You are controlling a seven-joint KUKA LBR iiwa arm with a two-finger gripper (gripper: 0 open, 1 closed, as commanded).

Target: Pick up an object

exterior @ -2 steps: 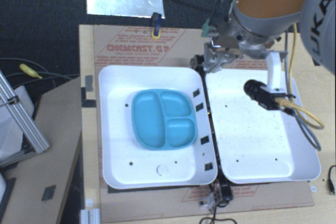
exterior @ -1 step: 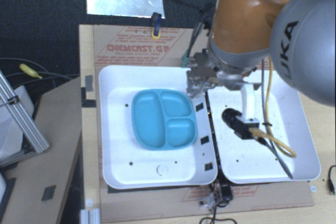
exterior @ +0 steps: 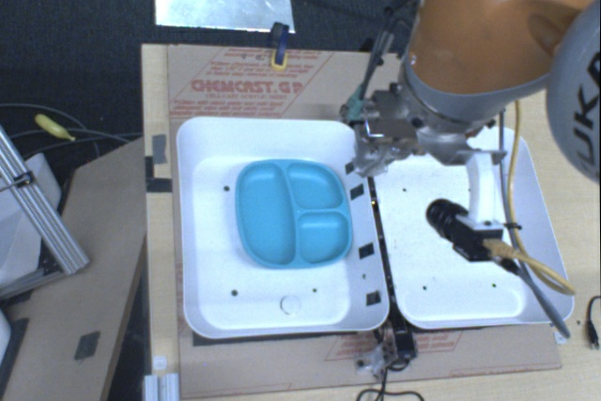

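You can't tell whether the claw (exterior: 364,153) is open; steer it left onto the rim of the blue plate (exterior: 291,213).

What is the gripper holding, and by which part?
Nothing, as far as visible: the gripper hangs over the bins' shared wall; the blue divided plate lies flat in its bin, apart from it.

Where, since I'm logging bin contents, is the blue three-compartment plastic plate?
The blue three-compartment plastic plate lies flat in the middle of the left shallow white bin in the camera view, down and to the left of the two-finger gripper.
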